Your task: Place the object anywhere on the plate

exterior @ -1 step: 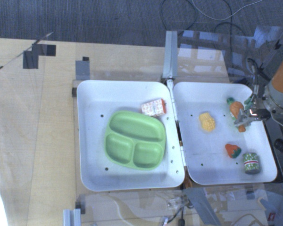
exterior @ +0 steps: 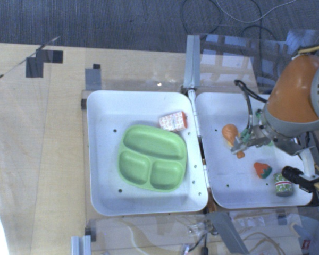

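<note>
A green plate (exterior: pixel 153 157) with three compartments lies in the left bin (exterior: pixel 103 142). My gripper (exterior: pixel 242 144) hangs low over the right bin (exterior: pixel 223 187), just right of an orange carrot-like toy (exterior: pixel 229 132) and touching or nearly touching it. A small orange bit (exterior: pixel 240 154) shows right below the gripper tip. A red strawberry-like toy (exterior: pixel 262 169) with a green top lies to the gripper's lower right. A small round can (exterior: pixel 283 185) stands near the bin's front right corner.
A red-and-white packet (exterior: pixel 173 121) lies in the left bin against the plate's far right edge. A raised divider (exterior: pixel 198 142) separates the two bins. Cables run behind the right bin.
</note>
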`<state>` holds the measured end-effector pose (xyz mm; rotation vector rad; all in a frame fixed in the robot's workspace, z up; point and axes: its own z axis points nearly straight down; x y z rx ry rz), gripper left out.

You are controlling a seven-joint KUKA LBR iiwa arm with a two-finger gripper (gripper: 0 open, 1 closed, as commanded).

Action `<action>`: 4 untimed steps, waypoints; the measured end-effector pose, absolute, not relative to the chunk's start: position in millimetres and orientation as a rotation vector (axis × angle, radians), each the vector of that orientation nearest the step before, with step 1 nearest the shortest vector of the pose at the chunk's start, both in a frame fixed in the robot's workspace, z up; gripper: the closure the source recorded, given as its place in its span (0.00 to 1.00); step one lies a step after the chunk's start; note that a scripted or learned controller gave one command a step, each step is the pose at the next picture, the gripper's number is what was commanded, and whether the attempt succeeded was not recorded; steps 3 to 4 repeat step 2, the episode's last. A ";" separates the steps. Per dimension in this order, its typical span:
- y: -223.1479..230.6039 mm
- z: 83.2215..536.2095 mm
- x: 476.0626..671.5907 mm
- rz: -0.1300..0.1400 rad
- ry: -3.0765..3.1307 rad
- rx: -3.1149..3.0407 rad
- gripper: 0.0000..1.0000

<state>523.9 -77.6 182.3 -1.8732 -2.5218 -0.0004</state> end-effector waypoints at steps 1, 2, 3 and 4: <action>39.0 182.4 545.7 -0.001 -2.580 -1.794 1.00; 38.8 182.4 545.7 -0.001 -2.580 -1.794 0.00; 38.8 182.4 545.7 -0.001 -2.580 -1.794 0.00; 38.8 182.4 545.7 -0.001 -2.580 -1.794 0.00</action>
